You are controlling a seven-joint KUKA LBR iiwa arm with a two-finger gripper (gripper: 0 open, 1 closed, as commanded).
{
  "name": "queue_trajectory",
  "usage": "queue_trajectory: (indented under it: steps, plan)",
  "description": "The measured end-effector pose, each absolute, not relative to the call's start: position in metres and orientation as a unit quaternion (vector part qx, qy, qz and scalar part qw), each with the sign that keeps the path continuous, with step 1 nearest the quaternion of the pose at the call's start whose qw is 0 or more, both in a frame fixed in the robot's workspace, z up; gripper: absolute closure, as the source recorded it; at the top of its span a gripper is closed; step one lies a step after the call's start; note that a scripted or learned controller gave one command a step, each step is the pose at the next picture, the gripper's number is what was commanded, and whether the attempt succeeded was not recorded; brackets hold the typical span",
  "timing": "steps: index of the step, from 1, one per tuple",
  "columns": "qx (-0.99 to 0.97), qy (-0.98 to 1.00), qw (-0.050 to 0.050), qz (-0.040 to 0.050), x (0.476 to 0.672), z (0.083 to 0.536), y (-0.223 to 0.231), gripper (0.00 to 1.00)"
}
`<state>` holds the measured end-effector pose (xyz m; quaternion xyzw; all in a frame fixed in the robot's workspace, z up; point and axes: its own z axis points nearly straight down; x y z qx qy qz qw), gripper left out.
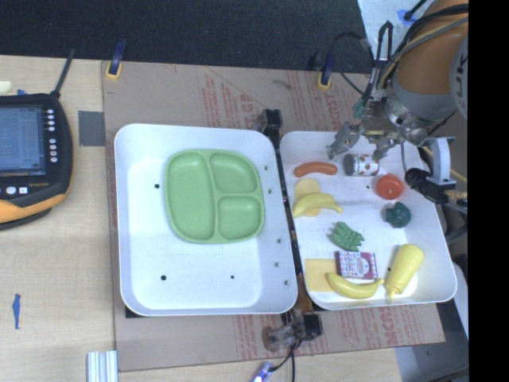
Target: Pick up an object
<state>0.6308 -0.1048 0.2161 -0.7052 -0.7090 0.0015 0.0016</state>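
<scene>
Toy food in the right bin, gripper poised open above its far end.

The left bin (139, 293) holds a green divided plate (213, 195). The right bin (441, 237) holds a yellow squeeze bottle (403, 269), two bananas (315, 204) (352, 287), a hot dog (316, 169), a red-and-white carton (356, 264) whose print is too small to read, a leafy green piece (346, 235), a tomato (389, 186), a dark green piece (396, 214) and a small can (362, 165) on its side. The gripper (364, 140) hangs just above the can, fingers spread, nothing between them. Red lettering on the cardboard underlay (199, 94) is illegible. A handheld pendant (28, 161) lies at the left.
</scene>
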Motion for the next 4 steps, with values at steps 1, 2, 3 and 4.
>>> queue_trajectory:
  steps: [1, 2, 3, 4]
  plan:
    - [-0.706, -0.709, 0.001, 0.0030, 0.631, 0.148, -0.173, 0.00]
    - [-0.706, -0.708, 0.000, 0.0007, 0.607, 0.187, -0.213, 0.00]
    - [-0.704, -0.710, 0.009, 0.0069, 0.645, 0.089, -0.211, 0.00]
    - [-0.705, -0.709, 0.001, 0.0020, 0.592, 0.092, -0.212, 0.00]
